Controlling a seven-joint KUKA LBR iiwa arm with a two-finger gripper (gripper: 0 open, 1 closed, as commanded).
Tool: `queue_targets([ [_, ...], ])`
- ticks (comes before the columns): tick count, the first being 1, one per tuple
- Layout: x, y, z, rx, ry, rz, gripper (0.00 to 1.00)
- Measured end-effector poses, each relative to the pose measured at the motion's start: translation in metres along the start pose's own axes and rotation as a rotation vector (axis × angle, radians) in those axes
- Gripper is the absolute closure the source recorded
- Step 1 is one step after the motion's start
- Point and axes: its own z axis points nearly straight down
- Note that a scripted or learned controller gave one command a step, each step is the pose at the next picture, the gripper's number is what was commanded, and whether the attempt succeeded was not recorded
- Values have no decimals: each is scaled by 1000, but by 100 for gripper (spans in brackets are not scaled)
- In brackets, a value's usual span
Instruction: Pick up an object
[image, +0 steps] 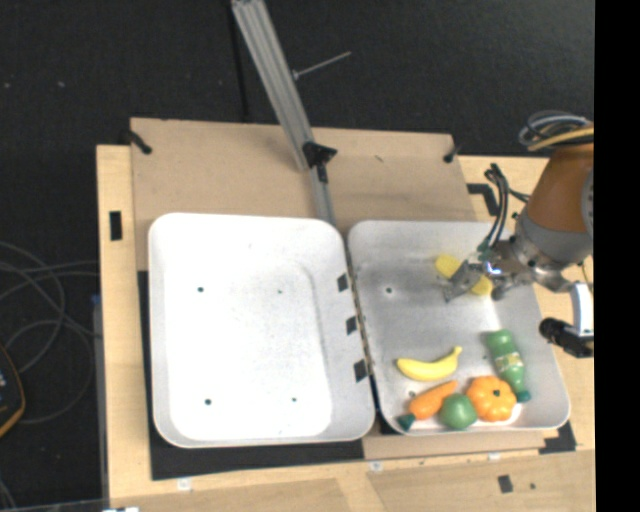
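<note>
Yellow block (449, 266), small, in the upper middle of the right bin (400, 250), right at my hand (474, 283); a second bit of yellow shows just past the hand, can't tell if it's the same piece. Banana (430, 366), yellow, curved, lies flat lower down. Green bottle (505, 358) lies on its side near the right wall. Along the near edge, clustered and touching: carrot (430, 402), green round fruit (458, 412), orange pumpkin (491, 396).
</note>
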Motion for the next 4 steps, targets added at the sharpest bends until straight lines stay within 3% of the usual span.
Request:
queue_targets([
  [1,0,1,-13,-5,-1,0,100],
  [2,-1,0,-55,-7,-1,0,100],
  [3,-2,1,-73,-5,0,0,100],
  [4,45,6,-81,-5,1,-4,100],
])
